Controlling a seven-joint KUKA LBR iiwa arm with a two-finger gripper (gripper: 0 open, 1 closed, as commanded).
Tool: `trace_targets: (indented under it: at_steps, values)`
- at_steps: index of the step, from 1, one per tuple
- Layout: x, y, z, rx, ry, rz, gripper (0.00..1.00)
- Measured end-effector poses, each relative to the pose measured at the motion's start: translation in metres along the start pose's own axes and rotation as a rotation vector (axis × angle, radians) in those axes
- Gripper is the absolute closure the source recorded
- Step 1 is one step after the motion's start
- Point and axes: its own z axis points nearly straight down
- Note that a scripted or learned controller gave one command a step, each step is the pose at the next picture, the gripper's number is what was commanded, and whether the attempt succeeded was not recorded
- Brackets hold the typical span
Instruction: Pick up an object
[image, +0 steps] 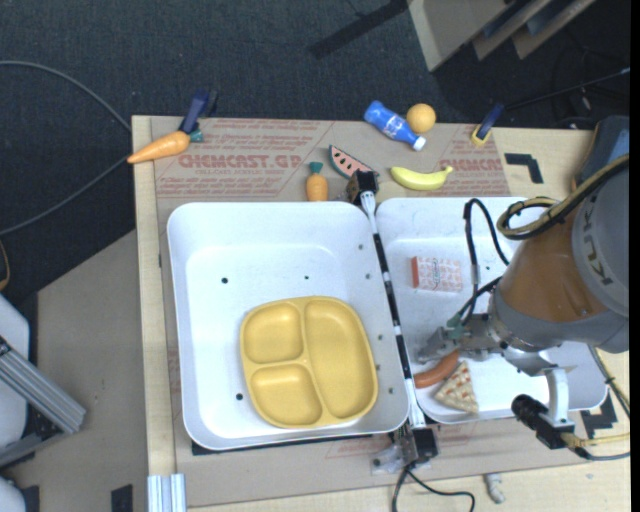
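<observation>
You have two white bins side by side. The left bin (200, 250) holds one thing — a yellow divided plate (308, 360) with three compartments, sitting toward the bin's 5 o'clock corner, its lower edge near the front wall. The rest of that bin's floor, from 9 through 1 o'clock, is bare white.

The right bin (420, 215) is more crowded. A small red-and-white packet (437, 272) lies flat near its middle, toward 11 o'clock of the gripper. At the bin's 7 o'clock corner a sausage (437, 370) lies at a slant, touching a pizza slice (459, 391) just below it. The gripper (450, 340) hangs right over the sausage's upper end, just beside the divider between the bins; whether its fingers are spread or closed, you cannot tell from this angle, and nothing is visibly held between them. The arm (555, 290) covers the bin's 3 o'clock side, and a black cable loops over the bin's far edge.

Beyond the bins, along the bench's 12 o'clock edge, you see a carrot (160, 148), a small orange piece (317, 186), a watermelon slice (346, 160), a blue bottle (392, 124), an orange (422, 117) and a banana (420, 178) — all well apart from the gripper.

Open room lies mainly in the left bin's far half and around the packet.
</observation>
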Motion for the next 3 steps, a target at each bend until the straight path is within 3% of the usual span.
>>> trace_targets:
  at_steps: [1,2,3]
  values:
    - [-0.083,0.000,0.000,-0.001,-0.004,0.001,0.00]
    - [-0.031,0.000,-0.003,0.000,0.000,-0.002,0.00]
    - [-0.031,0.000,-0.012,0.000,-0.001,-0.001,1.00]
